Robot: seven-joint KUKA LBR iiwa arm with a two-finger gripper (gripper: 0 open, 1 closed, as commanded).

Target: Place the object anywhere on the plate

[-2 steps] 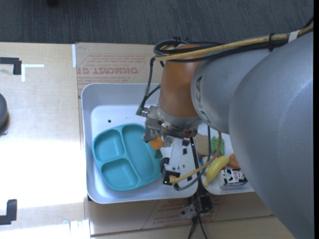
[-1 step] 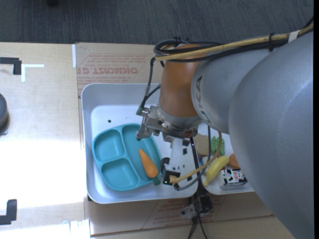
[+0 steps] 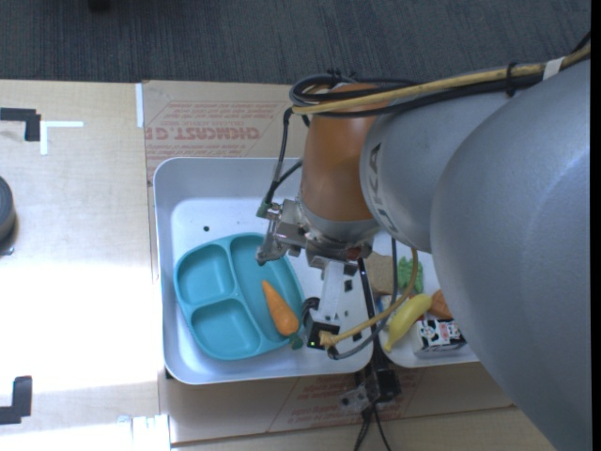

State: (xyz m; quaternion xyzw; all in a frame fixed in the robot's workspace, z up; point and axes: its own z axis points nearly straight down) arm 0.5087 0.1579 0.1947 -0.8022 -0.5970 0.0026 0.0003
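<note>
Carrot [image 3: 280, 308] lies on teal plate [image 3: 211, 280], in compartment along plate's right edge, near front right corner of left bin [image 3: 165, 252]. Gripper [image 3: 282, 247] hangs just above carrot's top end; open or closed cannot be told. Placement apparently done; only arm withdrawal seems left.

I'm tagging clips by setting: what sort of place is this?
Probably a robotics lab bench, not a kitchen: a big grey arm with an orange band reaches over shallow white bins, where a carrot lies on a teal divided plate.
</note>
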